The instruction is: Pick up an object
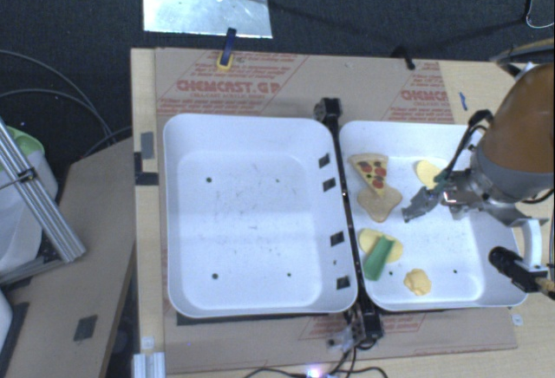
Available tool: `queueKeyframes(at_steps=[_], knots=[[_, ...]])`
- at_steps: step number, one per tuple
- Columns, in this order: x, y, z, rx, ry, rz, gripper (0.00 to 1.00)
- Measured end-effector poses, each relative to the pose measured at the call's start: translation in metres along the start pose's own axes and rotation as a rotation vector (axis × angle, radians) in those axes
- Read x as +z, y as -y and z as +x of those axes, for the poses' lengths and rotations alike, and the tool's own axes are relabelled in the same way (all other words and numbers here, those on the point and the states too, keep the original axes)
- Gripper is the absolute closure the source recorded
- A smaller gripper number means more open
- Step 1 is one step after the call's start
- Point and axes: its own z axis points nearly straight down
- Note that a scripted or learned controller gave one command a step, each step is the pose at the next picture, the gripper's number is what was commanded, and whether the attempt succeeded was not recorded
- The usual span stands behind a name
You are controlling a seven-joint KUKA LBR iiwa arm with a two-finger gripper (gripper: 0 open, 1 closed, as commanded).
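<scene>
The right bin (486,294) holds several toy foods. A pizza slice (370,169) lies near its left wall, with a tan bread-like piece (380,204) just below it. A yellow round piece (426,171) lies further right. A green piece (378,257) rests on a pale yellow one (369,239) at the lower left, and a small yellow lump (417,282) sits near the front. My gripper (414,206) hangs over the middle of this bin, pointing left, just right of the tan piece and below the yellow round piece. Nothing shows in its grasp.
The left bin (178,194) stands beside the right one, with a black divider (342,211) along their shared edge. The arm's grey and orange body (520,142) covers the right bin's far right side. A cardboard sheet (286,77) lies under both bins.
</scene>
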Motion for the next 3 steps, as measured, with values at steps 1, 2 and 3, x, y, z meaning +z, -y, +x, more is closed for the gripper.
queueKeyframes(at_steps=[1, 2, 3], knots=[[0.109, -0.076, 0.029, -0.004, -0.001, -0.005, 0.0], [0.091, -0.078, 0.026, 0.0, 0.001, -0.013, 1.0], [0.101, -0.076, 0.029, 0.0, 0.002, -0.007, 1.0]])
